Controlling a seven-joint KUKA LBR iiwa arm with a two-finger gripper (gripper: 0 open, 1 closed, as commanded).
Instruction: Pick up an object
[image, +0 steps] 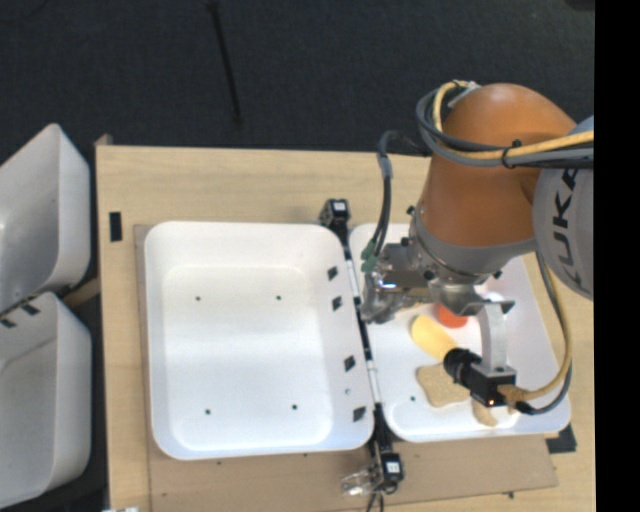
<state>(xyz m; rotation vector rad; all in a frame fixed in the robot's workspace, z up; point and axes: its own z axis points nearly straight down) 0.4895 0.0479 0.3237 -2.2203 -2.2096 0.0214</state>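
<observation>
— Two shallow white plastic bins sit side by side on the pale wooden worktop, and the grey arm with the big orange band hangs over the right bin, at the right of the frame.

— Anything picked up?

— Not that I can see. A rounded yellow object lies on the right bin's floor, a small orange-red piece just above it in the frame, and a flat tan, bread-like piece below, toward the lower right. All three look to be resting in the bin.

— And the gripper?

— The gripper is low over those items, near the divide between the bins, but the wrist hides it. Whether the fingers are spread or closed, I cannot tell.

— So how far along?

— My read: the reach is made, while the grasp and the lift are both left to do. The left bin plays no part.
</observation>
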